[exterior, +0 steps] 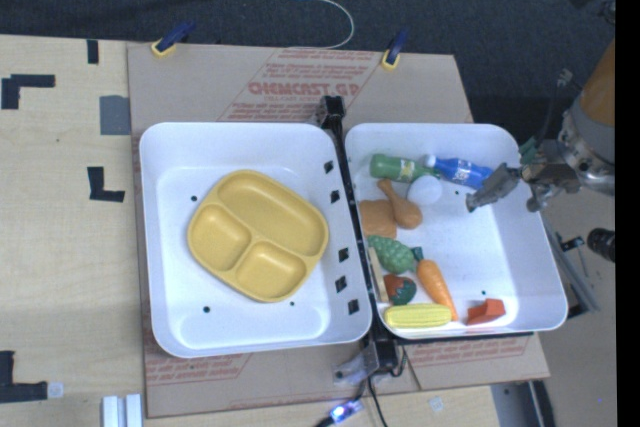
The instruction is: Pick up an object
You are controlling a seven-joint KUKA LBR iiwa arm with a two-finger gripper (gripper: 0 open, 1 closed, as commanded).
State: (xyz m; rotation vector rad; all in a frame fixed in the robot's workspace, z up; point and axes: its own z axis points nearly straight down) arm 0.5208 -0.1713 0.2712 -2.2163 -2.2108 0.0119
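Two-finger grey gripper (511, 188) is seen spread and empty, centre right, near blue plastic toy bottle (462, 171); judged light, rigid, slippery; best gripped across its middle.

Yellow divided plate (258, 234) in left bin (165, 155); cardboard (300, 85) beneath.

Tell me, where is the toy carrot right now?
The carrot lies in the right bin, toward its near edge, between the green vegetable and the corn cob.
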